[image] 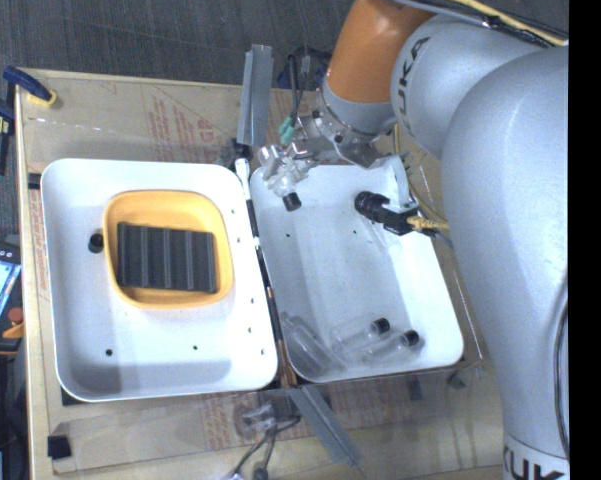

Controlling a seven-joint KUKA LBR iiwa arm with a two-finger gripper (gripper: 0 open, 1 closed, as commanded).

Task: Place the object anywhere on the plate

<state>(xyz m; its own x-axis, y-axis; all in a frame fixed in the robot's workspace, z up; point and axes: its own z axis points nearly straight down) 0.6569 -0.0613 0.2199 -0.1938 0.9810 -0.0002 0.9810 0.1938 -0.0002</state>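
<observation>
Grey arm (500, 168) fills right side. Left of jaws: yellow plate (168, 246) with dark ridged insert, in left bin (70, 348). Gripper (277, 173) at right bin's (440, 308) top-left corner; jaw state: cannot tell. Clear tubes with black caps (375, 338) lie below-right of jaws, well apart from plate.

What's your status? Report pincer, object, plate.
Pincer at right bin's far left corner, finger state unclear. Clear objects lie at that bin's near edge, untouched. Yellow plate in left bin, dark grid on it.
</observation>
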